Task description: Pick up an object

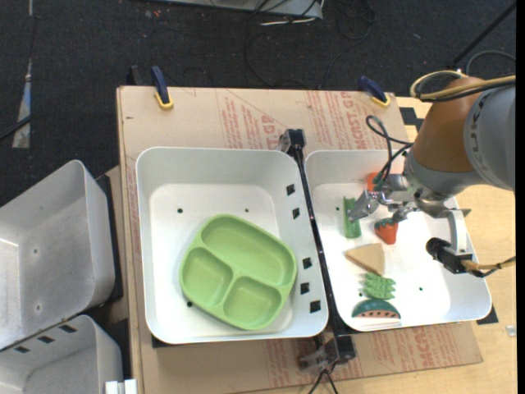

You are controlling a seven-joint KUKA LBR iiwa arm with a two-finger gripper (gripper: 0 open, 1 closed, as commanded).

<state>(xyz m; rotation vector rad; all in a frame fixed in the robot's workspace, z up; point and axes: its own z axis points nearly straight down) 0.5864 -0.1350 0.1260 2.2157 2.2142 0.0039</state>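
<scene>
The right bin (467,298) holds several toy foods. A dark green piece (352,222) stands near its left wall, and a red-orange piece (387,233) lies beside it. A tan wedge (367,258), a light green leafy piece (379,286) and a watermelon slice (376,309) lie toward the front. A small orange piece (373,178) peeks out behind the wrist. My gripper (377,209) hangs low over the bin, between the dark green piece and the red-orange piece, close to both. The view does not show anything held.
The left bin (156,220) contains a light green divided plate (238,271). A black divider (310,228) runs between the bins. A black part on the arm (447,254) hangs over the right bin's right side. White tubs (49,245) stand off the bench at the left.
</scene>
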